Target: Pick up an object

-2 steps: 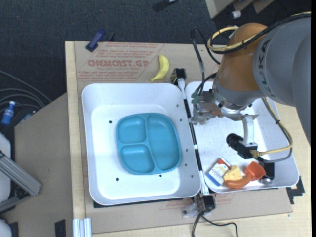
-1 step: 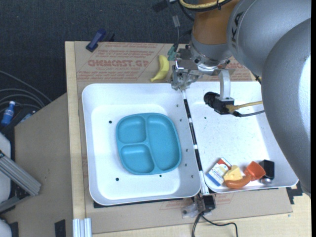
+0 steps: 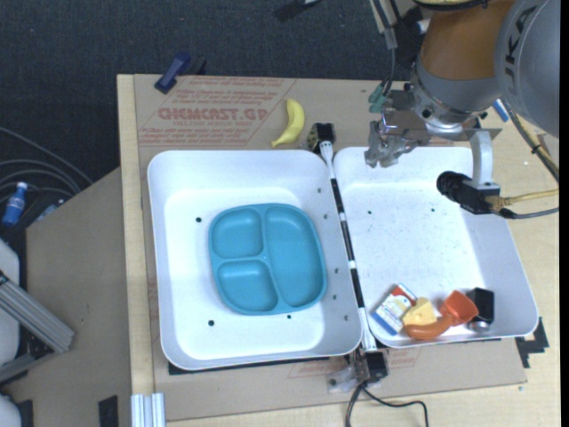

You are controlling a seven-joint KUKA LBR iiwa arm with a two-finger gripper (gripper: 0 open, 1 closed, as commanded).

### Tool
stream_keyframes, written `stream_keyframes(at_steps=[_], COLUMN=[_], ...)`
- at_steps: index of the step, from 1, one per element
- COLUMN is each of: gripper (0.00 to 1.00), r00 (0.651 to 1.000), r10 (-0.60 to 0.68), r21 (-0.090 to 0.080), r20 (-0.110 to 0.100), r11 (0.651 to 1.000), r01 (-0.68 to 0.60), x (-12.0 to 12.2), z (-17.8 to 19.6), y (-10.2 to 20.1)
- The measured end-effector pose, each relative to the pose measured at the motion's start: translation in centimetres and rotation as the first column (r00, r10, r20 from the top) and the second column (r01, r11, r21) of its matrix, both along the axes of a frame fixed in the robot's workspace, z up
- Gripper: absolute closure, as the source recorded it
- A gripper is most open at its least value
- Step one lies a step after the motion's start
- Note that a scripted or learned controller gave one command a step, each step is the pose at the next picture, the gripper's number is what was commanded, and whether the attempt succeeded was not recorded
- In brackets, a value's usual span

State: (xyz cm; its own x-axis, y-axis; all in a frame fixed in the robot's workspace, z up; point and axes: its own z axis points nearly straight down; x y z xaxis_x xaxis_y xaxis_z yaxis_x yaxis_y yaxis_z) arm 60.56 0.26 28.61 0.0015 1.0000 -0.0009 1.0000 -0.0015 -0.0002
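From my remote station, the arm (image 3: 480,34) hangs over the far edge of the right bin (image 3: 427,238), its gripper (image 3: 389,149) pointed down near the bin's back rim with nothing between the fingers (image 3: 380,154); they look drawn close together, a narrow gap at most, though the slant of the camera makes that hard to read finely. As I judge it, the pick has hardly begun: no object is lifted, none is touched, and everything to be done lies ahead, namely the travel across the bin, the descent, the closing and the lift. The candidates sit heaped in the near corner of the right bin: a small white carton (image 3: 394,307) with red and blue on it, a yellow piece (image 3: 422,313) beside it, an orange curved piece (image 3: 429,330) under that, an orange-red block (image 3: 459,307) and a small black item (image 3: 483,303) touching the near wall. That cluster lies well apart from the gripper, at the opposite end of the same bin, toward the camera and a little to the view's right. A blue divided tray (image 3: 267,258) lies flat in the middle of the left bin (image 3: 178,194), also well away from the gripper. A yellow banana (image 3: 291,123) rests on the cardboard behind the bins, outside both, not far to the view's left of the gripper
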Motion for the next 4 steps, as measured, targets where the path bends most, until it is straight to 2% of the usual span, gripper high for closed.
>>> stream_keyframes(at_steps=[1,2,3,4], gripper=[1.00,1.00,1.00,1.00], r00=[1.000,1.000,1.000,1.000], r10=[0.003,0.004,0.000,0.004], r21=[0.002,0.002,0.000,0.002], r20=[-0.004,0.001,0.003,-0.005], r11=[1.000,1.000,1.000,1.000], r01=[-0.003,-0.004,0.000,-0.004], x=[1.6,4.9,6.1,6.0], z=[-10.3,-6.2,-0.2,-7.4], y=[5.0,10.2,2.3,9.7])
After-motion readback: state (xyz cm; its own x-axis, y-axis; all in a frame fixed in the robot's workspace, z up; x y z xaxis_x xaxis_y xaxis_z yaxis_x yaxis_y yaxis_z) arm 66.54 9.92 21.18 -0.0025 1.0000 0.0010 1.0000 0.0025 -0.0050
